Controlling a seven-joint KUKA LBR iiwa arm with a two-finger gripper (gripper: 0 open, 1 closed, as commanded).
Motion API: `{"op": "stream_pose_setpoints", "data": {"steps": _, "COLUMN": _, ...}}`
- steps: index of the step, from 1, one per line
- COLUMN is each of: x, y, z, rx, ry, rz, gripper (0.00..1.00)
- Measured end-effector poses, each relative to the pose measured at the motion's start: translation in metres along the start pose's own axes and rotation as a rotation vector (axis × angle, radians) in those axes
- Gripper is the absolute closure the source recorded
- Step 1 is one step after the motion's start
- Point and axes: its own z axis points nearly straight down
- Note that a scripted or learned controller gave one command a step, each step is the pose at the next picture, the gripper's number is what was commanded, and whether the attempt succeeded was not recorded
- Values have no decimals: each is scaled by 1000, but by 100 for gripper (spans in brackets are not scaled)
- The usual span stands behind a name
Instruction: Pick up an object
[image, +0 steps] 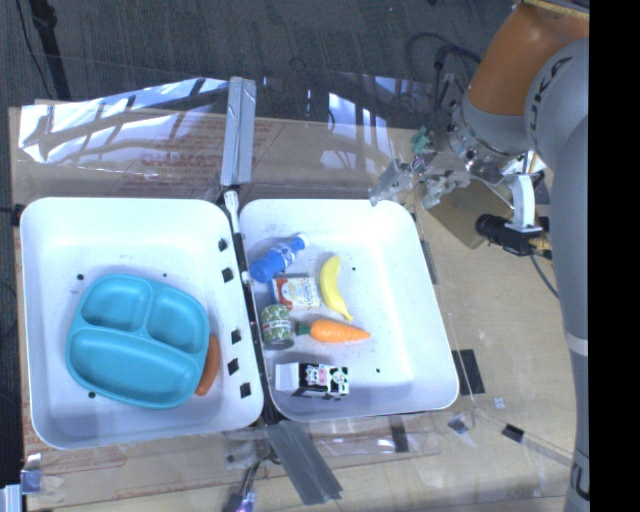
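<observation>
My gripper (402, 178) hangs above the far right corner of the right bin (425, 352), open, with nothing between its fingers. It is clear of all the objects. In the right bin lie a blue bottle (275, 260), a yellow banana (333, 287), a small red and white packet (297, 291), a green can (276, 325), an orange carrot (338, 332) and a white toy truck (312, 378). All of them sit in the bin's left half, to the lower left of the gripper.
The left bin (45, 250) holds a blue divided plate (138, 340) with an orange sausage-shaped piece (208, 365) beside its right rim. A clear plastic sheet (150, 130) lies behind the bins. The grey arm (560, 150) occupies the right side.
</observation>
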Motion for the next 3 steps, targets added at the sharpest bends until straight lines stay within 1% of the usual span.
{"op": "stream_pose_setpoints", "data": {"steps": 1, "x": 26, "y": -64, "z": 188, "rx": -3, "ry": 1, "rz": 2, "gripper": 0}}
{"op": "stream_pose_setpoints", "data": {"steps": 2, "x": 26, "y": -64, "z": 181, "rx": 2, "ry": 1, "rz": -4, "gripper": 100}}
{"op": "stream_pose_setpoints", "data": {"steps": 3, "x": 4, "y": -46, "z": 47, "rx": -5, "ry": -1, "rz": -140, "gripper": 100}}
